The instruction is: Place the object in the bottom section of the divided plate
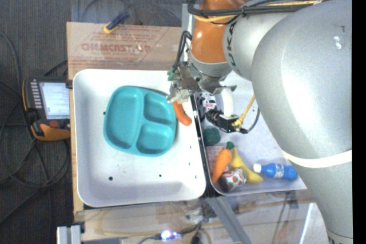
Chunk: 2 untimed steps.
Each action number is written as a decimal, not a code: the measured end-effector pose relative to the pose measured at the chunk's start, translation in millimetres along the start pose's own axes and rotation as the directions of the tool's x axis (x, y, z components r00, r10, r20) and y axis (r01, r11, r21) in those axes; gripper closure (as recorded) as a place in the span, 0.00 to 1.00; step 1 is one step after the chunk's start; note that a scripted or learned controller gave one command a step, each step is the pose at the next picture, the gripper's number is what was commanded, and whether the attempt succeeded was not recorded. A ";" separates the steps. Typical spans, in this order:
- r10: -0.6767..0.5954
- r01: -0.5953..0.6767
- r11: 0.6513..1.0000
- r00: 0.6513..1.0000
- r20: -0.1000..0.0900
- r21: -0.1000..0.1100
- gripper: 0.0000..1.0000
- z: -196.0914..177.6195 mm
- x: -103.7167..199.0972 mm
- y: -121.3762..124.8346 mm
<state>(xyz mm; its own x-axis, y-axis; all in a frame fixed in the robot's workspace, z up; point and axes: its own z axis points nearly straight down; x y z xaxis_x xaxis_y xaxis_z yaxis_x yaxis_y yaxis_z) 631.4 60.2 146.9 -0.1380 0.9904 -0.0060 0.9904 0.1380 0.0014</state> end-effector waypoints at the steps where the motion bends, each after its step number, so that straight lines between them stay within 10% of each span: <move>1: -0.022 0.022 1.000 1.000 -0.003 0.005 1.00 -59.2 64.9 46.4; 2: -0.253 0.253 0.968 0.968 -0.002 0.004 1.00 -72.3 104.3 31.0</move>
<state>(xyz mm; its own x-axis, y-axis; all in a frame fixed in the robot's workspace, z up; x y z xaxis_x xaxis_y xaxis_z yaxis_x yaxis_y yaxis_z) 647.5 168.2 218.6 -0.3839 0.9234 -0.0037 0.9234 0.3838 -0.0041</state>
